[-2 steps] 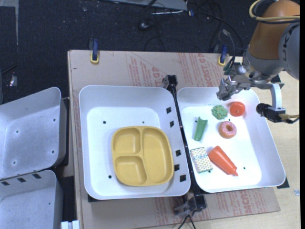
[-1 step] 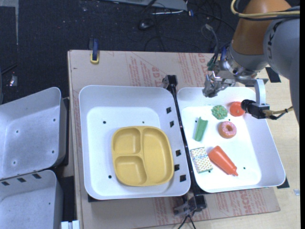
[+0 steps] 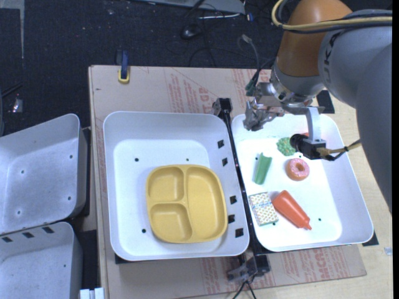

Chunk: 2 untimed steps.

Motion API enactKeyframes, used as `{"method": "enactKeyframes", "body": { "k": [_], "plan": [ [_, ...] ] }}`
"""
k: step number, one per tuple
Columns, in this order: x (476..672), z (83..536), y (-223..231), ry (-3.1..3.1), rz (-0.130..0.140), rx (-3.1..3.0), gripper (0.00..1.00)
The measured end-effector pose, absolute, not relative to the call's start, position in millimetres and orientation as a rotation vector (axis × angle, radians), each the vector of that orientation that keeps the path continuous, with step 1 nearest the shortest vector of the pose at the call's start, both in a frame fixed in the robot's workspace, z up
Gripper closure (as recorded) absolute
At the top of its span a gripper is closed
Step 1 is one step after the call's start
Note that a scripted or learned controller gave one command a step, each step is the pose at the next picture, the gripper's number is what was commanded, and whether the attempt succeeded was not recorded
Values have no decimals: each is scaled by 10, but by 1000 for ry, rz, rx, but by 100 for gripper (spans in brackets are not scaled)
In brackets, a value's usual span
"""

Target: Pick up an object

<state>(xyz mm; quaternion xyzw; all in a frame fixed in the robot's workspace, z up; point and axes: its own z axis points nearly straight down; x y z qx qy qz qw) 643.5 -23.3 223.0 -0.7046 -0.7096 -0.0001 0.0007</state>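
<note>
The right bin [image 3: 349, 192] holds a green leafy piece [image 3: 286, 146], a pink donut [image 3: 297, 169], a long green piece [image 3: 262, 168], an orange carrot [image 3: 292, 208] and a small checkered packet [image 3: 263, 208]. My gripper [image 3: 257, 118] hangs over the bin's back left corner. It is behind and to the left of the leafy piece and apart from every object. Nothing shows in it.
The left bin [image 3: 124, 136] holds a yellow divided plate [image 3: 186, 202]. A black divider with clips [image 3: 234, 173] runs between the bins. A black fitting with a cable [image 3: 312, 147] on the arm hangs by the leafy piece. White lids [image 3: 37, 167] lie far left.
</note>
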Motion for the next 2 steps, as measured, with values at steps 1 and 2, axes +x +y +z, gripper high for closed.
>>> {"method": "enactKeyframes", "body": {
  "k": [1,2],
  "plan": [
    [6485,2348,348,-2231,-5,-2212,100],
    [6428,2360,960,-2231,-4,-2211,100]
  ]
}}
